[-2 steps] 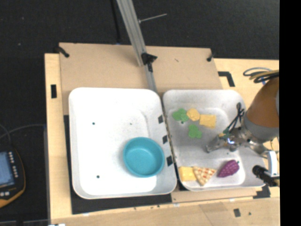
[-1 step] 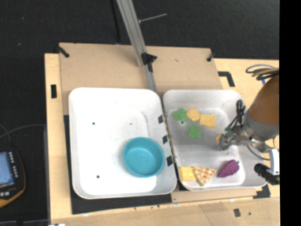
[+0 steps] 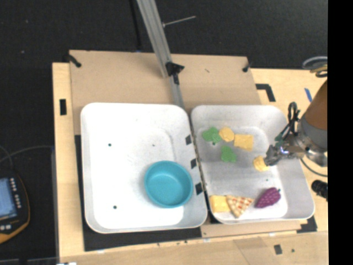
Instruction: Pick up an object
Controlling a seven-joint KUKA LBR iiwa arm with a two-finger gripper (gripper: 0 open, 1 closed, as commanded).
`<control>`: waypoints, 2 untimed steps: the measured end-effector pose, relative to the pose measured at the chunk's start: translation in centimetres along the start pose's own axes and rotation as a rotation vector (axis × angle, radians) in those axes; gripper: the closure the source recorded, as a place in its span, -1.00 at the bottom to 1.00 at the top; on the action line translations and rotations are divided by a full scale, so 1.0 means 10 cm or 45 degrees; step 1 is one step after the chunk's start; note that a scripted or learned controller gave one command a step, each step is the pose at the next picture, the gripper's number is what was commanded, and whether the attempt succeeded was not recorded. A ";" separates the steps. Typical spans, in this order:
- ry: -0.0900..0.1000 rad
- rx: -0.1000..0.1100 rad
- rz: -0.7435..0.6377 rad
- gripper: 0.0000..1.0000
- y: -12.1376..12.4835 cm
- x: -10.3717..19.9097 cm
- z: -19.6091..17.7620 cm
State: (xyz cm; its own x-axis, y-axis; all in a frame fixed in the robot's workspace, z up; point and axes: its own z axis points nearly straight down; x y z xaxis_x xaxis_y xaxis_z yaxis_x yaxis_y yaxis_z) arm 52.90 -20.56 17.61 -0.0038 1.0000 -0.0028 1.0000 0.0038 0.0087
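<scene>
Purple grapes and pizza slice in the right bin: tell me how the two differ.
The purple grapes are a rounded, bumpy cluster in one dark purple; the pizza slice is a flat wedge, pale orange with darker spots. The grapes lie nearer the bin's right wall, while the pizza slice touches a yellow block on its left. Both are small toy foods lying near the front edge of the right bin.

Two white bins [image 3: 99, 126] on a tan table [image 3: 220, 76], dark floor around it. A turquoise bowl [image 3: 167, 184] in the left bin. In the right bin: two green pieces [image 3: 210, 135], yellow blocks [image 3: 243, 142], a small yellow piece [image 3: 260, 164], a purple grape bunch [image 3: 268, 197], and a pizza slice [image 3: 239, 205], orange with red dots. The arm [image 3: 315, 115] shows orange.
</scene>
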 end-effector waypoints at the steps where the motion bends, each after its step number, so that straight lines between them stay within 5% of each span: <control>1: 0.000 0.000 -0.001 1.00 0.03 -0.01 -0.54; 2: 0.004 0.006 -0.006 1.00 0.29 0.44 -0.64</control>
State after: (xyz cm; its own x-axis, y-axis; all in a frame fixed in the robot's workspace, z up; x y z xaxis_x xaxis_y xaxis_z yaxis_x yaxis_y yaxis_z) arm 55.74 -16.13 24.07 -0.0083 1.0000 0.0005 1.0000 0.0083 0.0039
